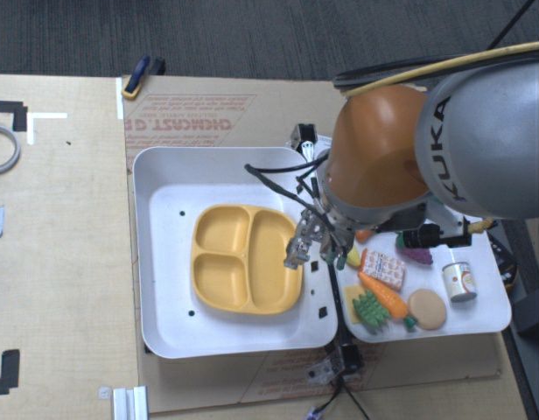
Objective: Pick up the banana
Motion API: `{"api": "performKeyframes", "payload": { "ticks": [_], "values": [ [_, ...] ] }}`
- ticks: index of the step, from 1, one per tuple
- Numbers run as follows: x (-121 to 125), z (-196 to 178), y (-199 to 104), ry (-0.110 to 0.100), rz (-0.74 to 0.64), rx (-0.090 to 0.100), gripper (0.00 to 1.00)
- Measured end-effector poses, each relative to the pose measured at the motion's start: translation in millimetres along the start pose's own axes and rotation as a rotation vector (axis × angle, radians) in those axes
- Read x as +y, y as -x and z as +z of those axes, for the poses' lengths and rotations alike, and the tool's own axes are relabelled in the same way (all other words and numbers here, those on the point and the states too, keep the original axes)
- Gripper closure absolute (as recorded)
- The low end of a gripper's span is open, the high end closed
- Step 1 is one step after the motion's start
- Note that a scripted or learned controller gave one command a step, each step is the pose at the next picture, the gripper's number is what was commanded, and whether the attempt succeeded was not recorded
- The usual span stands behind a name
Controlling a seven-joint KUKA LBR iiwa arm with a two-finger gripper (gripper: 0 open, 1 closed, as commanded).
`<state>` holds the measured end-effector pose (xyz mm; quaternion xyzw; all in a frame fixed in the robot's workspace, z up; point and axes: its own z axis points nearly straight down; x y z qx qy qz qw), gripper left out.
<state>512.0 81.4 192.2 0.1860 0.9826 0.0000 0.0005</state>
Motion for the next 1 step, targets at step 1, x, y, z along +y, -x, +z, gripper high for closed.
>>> {"api": "performKeyframes", "payload": {
  "ticks": [1],
  "values": [
    [-48.6, -163.3, 22.1, 0.001, -0.376, -0.005, 1.00]
  ]
}}
